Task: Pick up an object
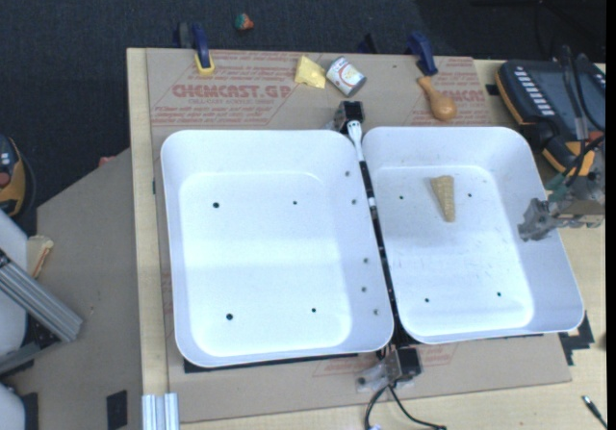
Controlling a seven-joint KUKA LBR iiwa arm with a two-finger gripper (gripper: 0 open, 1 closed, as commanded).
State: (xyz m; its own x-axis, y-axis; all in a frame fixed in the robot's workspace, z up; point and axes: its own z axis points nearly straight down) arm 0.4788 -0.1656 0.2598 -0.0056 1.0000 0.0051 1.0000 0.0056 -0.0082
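Observation:
A tan cone-shaped object [444,197] lies in the upper middle of the right bin [500,308], its narrow end pointing toward the near side. The gripper [535,222] reaches in at the right bin's right rim, well to the right of the cone and slightly nearer. It is small and partly cut off at the frame's edge.
The left bin [192,322] sits beside the right one. Behind the bins on the brown board lie a yellow piece [310,74], a small white block [346,77] and an orange wooden piece [439,102]. Two blue clamps [201,46] hold the board's far edge.

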